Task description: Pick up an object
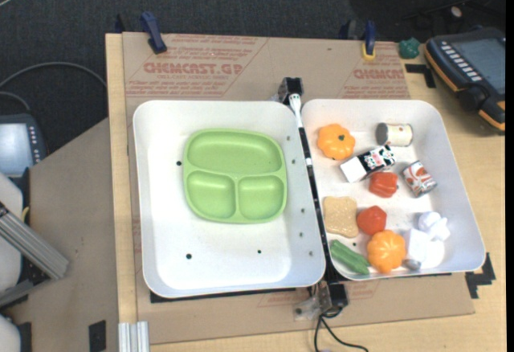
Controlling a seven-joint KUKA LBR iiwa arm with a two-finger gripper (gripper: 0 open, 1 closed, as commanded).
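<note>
The right bin [450, 145] holds several small toy foods. An orange pumpkin [335, 141] lies at its upper left, with a black-and-white carton [368, 163] beside it. A small white can [394, 133] lies at the top, a red-and-white can [418, 178] to the right, and a red pepper [383, 183] in the middle. Lower down are a slice of bread [340, 216], a red tomato [371, 220], an orange fruit [386, 251], a green vegetable [349, 257] and white pieces [428, 236].
The left bin [157, 182] holds a green divided plate [235, 176] with three compartments. A black divider strip [305, 165] runs between the bins. Clamps [152, 31] hold the brown board at the back. A teach pendant [474, 69] lies at the far right.
</note>
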